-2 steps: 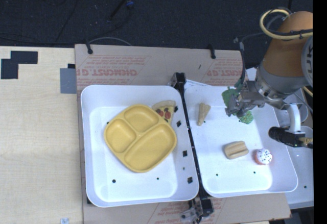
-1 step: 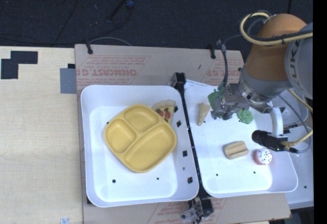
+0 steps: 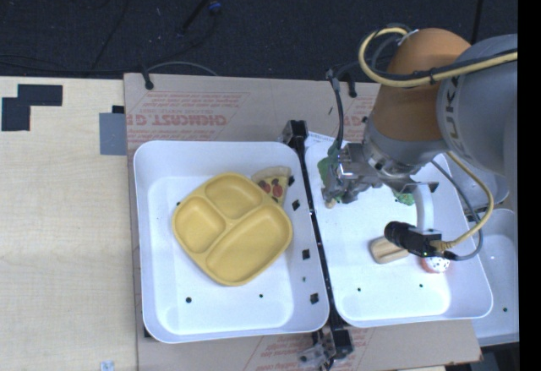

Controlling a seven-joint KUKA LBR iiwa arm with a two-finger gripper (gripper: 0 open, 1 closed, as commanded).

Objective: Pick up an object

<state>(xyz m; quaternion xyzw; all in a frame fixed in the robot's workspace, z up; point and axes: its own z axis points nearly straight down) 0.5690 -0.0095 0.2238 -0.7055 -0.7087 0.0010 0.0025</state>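
The gripper (image 3: 341,183) sits low at the far left of the right bin (image 3: 372,297); its grasp state cannot be determined. A tan block (image 3: 387,251) lies to its near right. A yellow divided tray (image 3: 232,228) occupies the left bin (image 3: 161,293).

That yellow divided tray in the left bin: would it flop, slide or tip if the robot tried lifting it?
The yellow tray looks like moulded plastic with three compartments, so it is probably stiff and light for its size. Being wide and shallow, it would likely slide rather than tip if pushed. Gripped at one rim, it might tilt or slip.
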